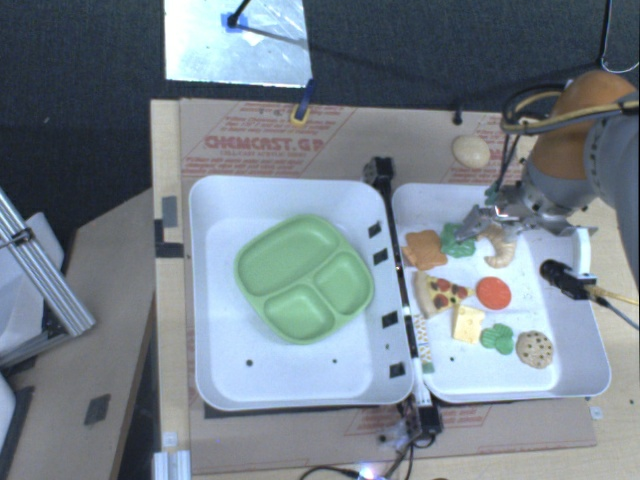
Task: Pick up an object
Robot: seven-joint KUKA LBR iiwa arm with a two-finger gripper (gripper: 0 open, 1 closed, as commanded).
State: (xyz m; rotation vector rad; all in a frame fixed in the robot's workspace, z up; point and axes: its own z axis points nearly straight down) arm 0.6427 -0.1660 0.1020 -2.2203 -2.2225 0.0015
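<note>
The pincer (478,222) is low over a green toy (460,242), nothing picked up yet; I cannot tell its grip.

Robot lab: cardboard-topped bench (260,138), two white bins (215,218), cables.

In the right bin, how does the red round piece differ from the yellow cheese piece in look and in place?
The red round piece is a flat disc, red-orange; the yellow cheese piece is blocky with straight edges, pale yellow. The red piece lies farther up the bin, nearer the gripper; the cheese lies below it, beside the lower green broccoli. Both are small toy foods resting loose on the floor of the right bin.
</note>
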